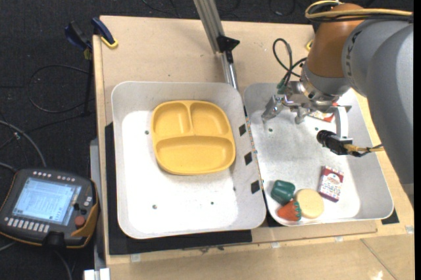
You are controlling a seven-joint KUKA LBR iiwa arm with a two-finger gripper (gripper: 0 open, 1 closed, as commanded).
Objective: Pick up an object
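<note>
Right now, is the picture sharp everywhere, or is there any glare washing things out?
In the camera view, the yellow plate and the red packet look sharp; the grey arm, nearest the lens, is softer; the left bin is bright white, showing little surface detail; shadows are faint and soft-edged, so the lighting seems diffuse.

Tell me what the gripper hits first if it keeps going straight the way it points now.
Most likely the bare floor of the right bin. The gripper points down over it, well short of the green object. Depth is hard to judge from this slant.
</note>
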